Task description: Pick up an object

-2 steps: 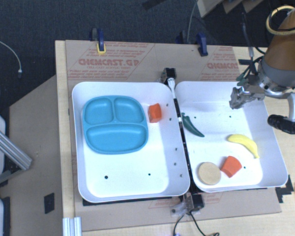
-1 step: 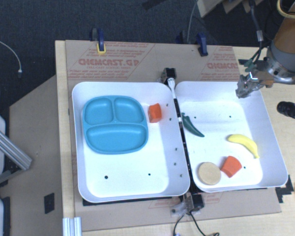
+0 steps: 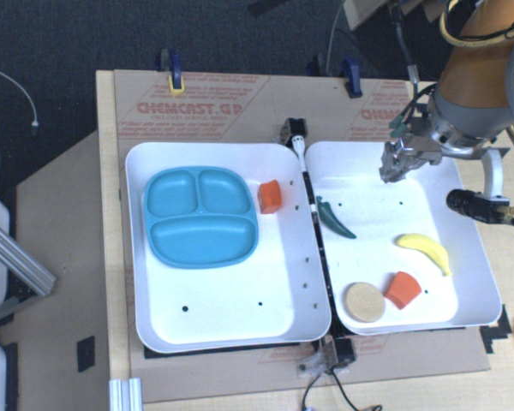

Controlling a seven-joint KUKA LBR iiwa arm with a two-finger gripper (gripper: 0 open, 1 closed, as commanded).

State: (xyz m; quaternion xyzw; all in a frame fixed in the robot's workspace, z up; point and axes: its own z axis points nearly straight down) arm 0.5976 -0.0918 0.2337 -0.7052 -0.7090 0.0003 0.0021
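My gripper [image 3: 395, 170] hangs over the far part of the right bin [image 3: 463, 315], above bare white floor. Nothing shows between its fingers. In that bin lie a green pepper [image 3: 334, 217] near the left wall, a yellow banana [image 3: 425, 250] toward the right, a red block [image 3: 403, 288] and a tan round disc [image 3: 364, 301] near the front. The left bin [image 3: 223, 315] holds a blue divided plate [image 3: 202, 216] and an orange block [image 3: 270, 196] beside it.
The grey arm with its orange band [image 3: 484, 24] comes in from the upper right. A black part [image 3: 475, 204] juts over the right bin's right edge. Clamps [image 3: 176, 67] sit at the board's far edge.
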